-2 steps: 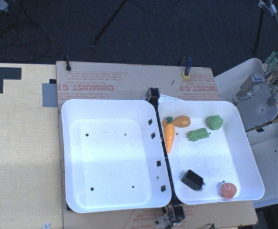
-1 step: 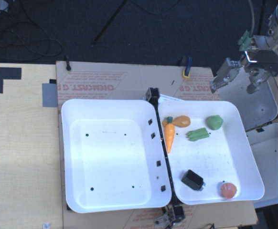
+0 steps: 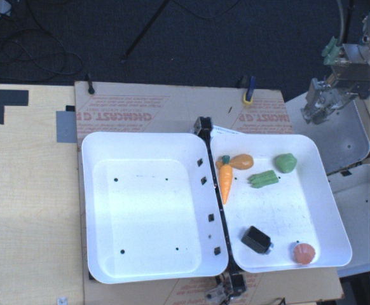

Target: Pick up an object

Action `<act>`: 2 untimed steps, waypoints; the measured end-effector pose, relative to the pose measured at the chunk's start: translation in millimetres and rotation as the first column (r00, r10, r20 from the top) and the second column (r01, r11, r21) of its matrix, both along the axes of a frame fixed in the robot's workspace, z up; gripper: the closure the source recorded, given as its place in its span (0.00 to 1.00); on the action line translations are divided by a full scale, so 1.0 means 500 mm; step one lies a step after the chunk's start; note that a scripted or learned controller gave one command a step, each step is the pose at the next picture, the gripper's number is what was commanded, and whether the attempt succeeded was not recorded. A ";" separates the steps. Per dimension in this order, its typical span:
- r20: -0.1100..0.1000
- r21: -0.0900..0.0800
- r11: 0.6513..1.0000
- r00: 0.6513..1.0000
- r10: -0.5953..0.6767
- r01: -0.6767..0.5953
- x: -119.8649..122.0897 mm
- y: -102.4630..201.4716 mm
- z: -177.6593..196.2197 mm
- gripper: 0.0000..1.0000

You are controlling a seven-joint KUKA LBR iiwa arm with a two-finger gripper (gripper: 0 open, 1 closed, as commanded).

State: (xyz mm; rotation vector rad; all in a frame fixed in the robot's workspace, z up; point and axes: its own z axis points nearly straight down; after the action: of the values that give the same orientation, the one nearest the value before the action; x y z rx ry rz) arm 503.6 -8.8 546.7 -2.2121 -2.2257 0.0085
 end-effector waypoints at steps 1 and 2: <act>0.004 0.001 1.000 1.000 -0.001 0.001 0.071 0.131 -0.021 1.00; 0.000 0.002 1.000 1.000 0.003 -0.003 -0.022 0.280 -0.019 1.00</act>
State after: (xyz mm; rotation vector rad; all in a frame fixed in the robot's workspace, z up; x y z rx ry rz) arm 492.6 131.2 537.2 -2.2085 -2.2282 0.0063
